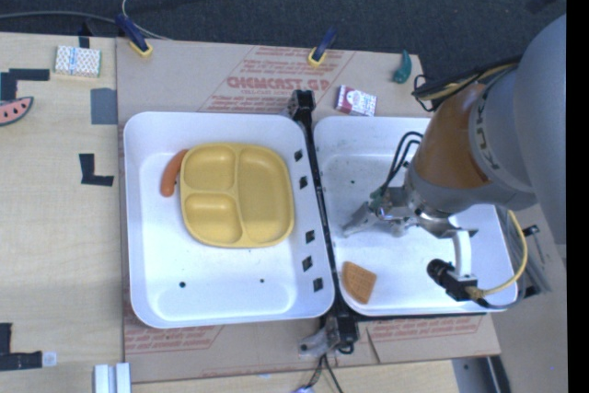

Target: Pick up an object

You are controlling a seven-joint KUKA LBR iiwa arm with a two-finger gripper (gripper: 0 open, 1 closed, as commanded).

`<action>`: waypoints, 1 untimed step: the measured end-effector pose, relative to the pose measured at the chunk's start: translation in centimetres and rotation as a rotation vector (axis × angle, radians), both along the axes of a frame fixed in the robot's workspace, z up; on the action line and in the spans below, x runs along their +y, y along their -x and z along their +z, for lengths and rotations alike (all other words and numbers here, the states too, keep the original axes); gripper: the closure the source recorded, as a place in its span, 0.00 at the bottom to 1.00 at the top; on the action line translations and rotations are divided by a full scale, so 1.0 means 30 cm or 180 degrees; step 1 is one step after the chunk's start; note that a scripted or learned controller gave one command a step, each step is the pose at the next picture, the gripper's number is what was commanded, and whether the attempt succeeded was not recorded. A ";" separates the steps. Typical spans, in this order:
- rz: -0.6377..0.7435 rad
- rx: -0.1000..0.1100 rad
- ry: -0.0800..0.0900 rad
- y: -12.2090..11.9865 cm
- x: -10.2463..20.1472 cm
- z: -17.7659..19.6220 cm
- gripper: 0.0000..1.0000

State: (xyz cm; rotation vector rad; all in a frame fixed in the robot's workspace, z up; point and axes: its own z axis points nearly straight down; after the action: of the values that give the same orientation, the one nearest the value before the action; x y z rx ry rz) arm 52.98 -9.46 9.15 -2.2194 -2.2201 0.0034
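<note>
My fingers point(357, 222) hang low over the right shallow white bin point(342, 152), near its left wall, and they seem to stand a little apart with nothing between them. Just below them, near the front edge of that bin, lies a small flat orange cracker-like square point(359, 282), apart from my tips. Beyond the divider, well to their left, a yellow divided plastic plate point(236, 194) sits in the left white bin point(221, 301), with an orange sausage-shaped piece point(170, 173) touching its far side.
</note>
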 end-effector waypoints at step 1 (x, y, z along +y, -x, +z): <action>0.0001 0.0004 -0.0005 0.000 0.002 0.031 1.00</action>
State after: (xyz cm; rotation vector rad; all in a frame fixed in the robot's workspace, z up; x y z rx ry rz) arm 52.98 -9.39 10.06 -2.2177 -2.2188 0.0031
